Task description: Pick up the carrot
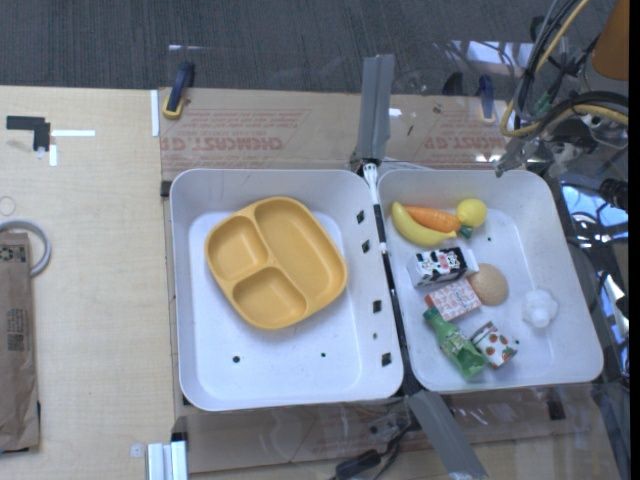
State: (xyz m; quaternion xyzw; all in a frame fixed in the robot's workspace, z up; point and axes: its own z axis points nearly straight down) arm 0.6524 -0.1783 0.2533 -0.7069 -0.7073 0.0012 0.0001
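Pincer: can't tell its state. At the top right corner there is only a tangle of cables (560, 78) and part of the arm's orange band (612, 38), above the far right corner of the right bin (560, 363). Nothing is visibly held.

Carrot (436, 218) sits in the right bin, far-left part, lying roughly flat, tip pointing left. It rests on top of a banana (418, 231), touching it, and its right end is close to a yellow lemon (471, 211).

Rest of the right bin, going toward the near edge:
- black-and-white cow-print carton (441, 265) just below the banana
- tan egg-shaped item (489, 287) to its right
- small pink-red packet (453, 300) just beside the egg item
- green bottle (454, 344) lying flat on a slant
- small red-and-white carton (494, 346) just right of the bottle
- translucent white lump (539, 308) near the right wall, can't tell what it is

Left bin (290, 383) holds a yellow divided plate (275, 261) with three compartments, sitting rotated, nothing in the compartments.

Bench (80, 178): brown paper bag (17, 338) at the left edge, blue-handled clamp (180, 90) behind the left bin.
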